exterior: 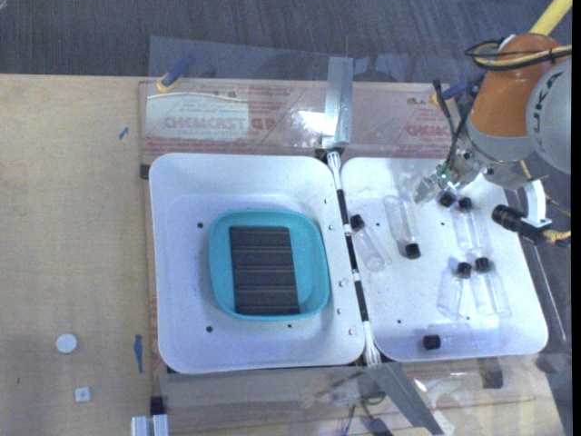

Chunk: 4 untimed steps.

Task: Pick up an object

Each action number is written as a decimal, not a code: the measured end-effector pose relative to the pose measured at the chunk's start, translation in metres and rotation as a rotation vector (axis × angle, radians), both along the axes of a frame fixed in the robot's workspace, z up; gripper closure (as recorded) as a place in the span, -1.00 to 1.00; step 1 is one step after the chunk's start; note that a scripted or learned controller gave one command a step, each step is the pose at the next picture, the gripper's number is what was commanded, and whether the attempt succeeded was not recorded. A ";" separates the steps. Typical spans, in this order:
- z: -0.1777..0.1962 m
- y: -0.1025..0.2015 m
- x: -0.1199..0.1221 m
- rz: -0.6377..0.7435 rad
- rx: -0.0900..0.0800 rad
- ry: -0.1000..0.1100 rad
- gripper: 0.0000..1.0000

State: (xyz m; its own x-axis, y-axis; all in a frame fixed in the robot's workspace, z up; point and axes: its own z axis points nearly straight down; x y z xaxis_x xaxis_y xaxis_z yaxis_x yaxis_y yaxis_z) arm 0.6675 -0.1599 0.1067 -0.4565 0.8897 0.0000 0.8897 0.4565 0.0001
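Note:
Several clear plastic vials with black caps lie scattered in the right bin [399, 321]. One vial [398, 218] lies near the middle, another [368, 248] by the divider, and one [467, 230] to the right. Two vials [451, 291] [491, 292] lie side by side toward the front. A loose black cap [431, 341] sits near the front rim. My gripper [438, 185] is low over the bin's back right part, close to a black cap [447, 200]. The grey arm with its orange band [508, 107] comes in from the upper right.
The left bin [177, 243] holds a teal tray [218, 262] with a dark ridged insert [263, 269]. A metal divider [338, 107] and taped cardboard [236, 121] stand behind the bins. A black cylinder [508, 216] sticks out beside the wrist.

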 end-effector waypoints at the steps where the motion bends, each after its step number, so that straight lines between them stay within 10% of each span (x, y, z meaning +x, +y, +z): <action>1: 0.082 -0.016 0.000 -0.156 -0.002 -0.003 1.00; 2: 0.082 -0.016 0.000 -0.156 -0.001 -0.002 -1.00; 3: -0.014 -0.011 -0.034 -0.157 0.000 -0.002 -1.00; 4: 0.006 0.060 -0.052 -0.267 0.000 0.003 -1.00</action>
